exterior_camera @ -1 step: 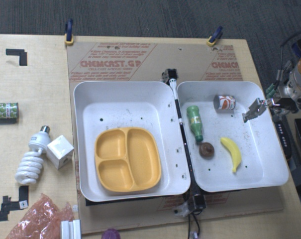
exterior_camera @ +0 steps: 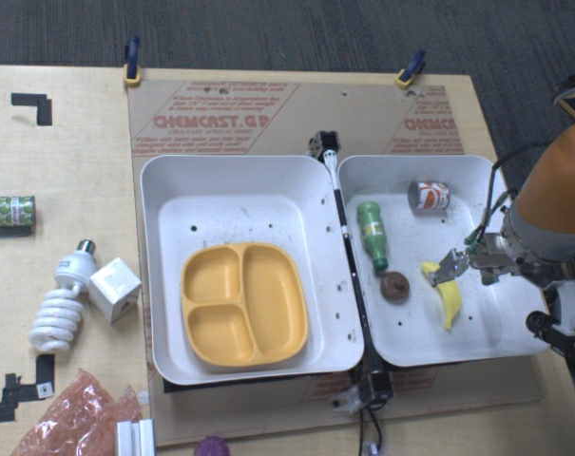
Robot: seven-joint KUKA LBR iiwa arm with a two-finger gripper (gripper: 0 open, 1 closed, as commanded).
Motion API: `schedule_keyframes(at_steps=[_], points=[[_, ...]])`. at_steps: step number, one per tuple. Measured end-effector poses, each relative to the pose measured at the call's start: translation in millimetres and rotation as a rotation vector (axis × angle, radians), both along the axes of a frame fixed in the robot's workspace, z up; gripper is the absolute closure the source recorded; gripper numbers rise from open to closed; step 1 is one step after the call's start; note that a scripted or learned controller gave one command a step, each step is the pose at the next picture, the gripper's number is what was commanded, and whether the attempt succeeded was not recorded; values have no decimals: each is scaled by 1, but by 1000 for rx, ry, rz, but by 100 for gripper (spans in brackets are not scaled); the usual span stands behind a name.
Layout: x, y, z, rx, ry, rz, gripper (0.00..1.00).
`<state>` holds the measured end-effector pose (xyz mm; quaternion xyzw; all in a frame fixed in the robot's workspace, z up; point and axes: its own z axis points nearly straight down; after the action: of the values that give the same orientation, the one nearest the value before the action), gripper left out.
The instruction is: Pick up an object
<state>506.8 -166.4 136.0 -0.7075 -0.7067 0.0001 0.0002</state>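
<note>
The grey arm with its orange band reaches in from the right over the right-hand shallow white bin [exterior_camera: 477, 174]; its hand [exterior_camera: 448, 270] sits low over that bin's floor, right at the upper end of the yellow banana [exterior_camera: 448, 298], and whether the hand is apart or together I cannot tell, nor whether it touches the fruit; the banana lies on the bin floor, running down and slightly right from the hand; just left of it rests a small round brown object [exterior_camera: 394, 286], and above that a green plastic bottle [exterior_camera: 372, 235] lies on its side near the bin's left wall; a red and white can [exterior_camera: 430, 196] lies tipped over toward the bin's upper right, well apart from the banana; the left-hand white bin [exterior_camera: 163, 198] holds a yellow three-compartment tray [exterior_camera: 244, 304]; on the table to the left of the bins lie a white spiral light bulb [exterior_camera: 61, 302], a small white cube [exterior_camera: 115, 289] touching it, and a small green can [exterior_camera: 12, 213] further up.
</note>
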Motion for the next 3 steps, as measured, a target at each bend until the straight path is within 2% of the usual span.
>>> schedule_keyframes(at_steps=[1,2,3], points=[[-29,29,-44,0,-1,-1,0],[-28,28,-34,0,-4,-2,100],[-28,28,-34,0,-4,-2,0]])
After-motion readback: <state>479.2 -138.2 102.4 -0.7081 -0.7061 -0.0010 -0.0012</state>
